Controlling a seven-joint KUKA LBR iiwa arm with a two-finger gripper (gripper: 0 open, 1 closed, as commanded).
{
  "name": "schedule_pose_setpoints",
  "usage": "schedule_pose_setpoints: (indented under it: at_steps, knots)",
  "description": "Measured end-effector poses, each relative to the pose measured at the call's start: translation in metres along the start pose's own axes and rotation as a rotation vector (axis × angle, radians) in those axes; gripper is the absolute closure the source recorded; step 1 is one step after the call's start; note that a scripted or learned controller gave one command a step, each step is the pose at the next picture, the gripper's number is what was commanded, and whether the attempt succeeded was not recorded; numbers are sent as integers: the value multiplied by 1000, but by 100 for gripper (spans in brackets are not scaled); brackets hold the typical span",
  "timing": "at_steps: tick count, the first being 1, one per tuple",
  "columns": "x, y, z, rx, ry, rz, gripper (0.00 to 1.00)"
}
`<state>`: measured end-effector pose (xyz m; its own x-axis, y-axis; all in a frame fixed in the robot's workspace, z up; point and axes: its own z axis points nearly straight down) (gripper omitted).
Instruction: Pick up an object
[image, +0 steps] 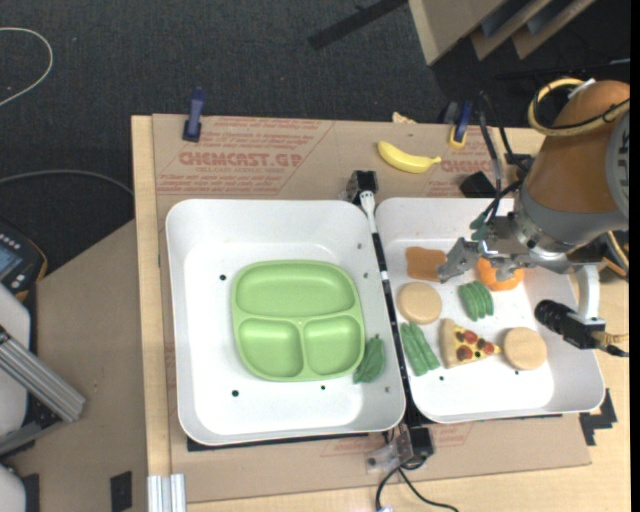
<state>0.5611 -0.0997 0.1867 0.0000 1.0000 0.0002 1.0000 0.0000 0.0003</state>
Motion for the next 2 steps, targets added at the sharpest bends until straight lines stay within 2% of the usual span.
schedule_pose_setpoints:
  at_steps: [1, 2]
  knots:
    - [-21, -74, 94, 12, 2, 5, 0]
    - [-63, -80, 99, -5, 3, 1, 0]
